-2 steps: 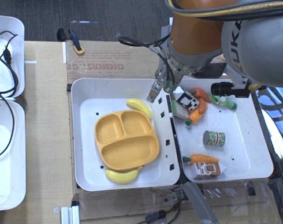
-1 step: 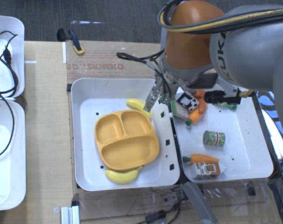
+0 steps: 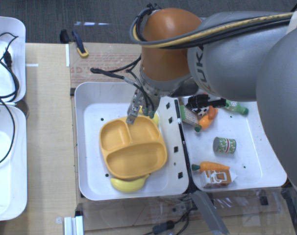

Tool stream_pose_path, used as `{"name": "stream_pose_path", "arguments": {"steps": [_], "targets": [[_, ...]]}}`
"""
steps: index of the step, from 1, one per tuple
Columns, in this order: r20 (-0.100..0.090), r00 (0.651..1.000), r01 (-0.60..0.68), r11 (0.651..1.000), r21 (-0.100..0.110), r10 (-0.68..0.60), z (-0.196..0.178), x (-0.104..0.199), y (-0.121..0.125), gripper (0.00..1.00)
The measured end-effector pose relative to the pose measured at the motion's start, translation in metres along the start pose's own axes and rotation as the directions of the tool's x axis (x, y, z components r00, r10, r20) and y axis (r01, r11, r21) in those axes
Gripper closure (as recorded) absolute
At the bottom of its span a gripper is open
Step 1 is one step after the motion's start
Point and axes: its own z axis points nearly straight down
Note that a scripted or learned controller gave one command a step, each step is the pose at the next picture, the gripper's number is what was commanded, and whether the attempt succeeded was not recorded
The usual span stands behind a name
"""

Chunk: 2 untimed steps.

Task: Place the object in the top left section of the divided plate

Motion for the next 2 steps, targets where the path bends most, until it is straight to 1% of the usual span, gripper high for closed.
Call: {"name": "stream_pose_path", "arguments": {"steps": [1, 2], "targets": [[-0.001, 0.996, -0.085, 0.996, 0.001, 0.085, 0.069, 0.049, -0.074, 1.0], [-0.001, 1.0, 0.028, 1.0, 0.0, -0.028, 0.081, 0.091, -0.035, 1.0]]}}
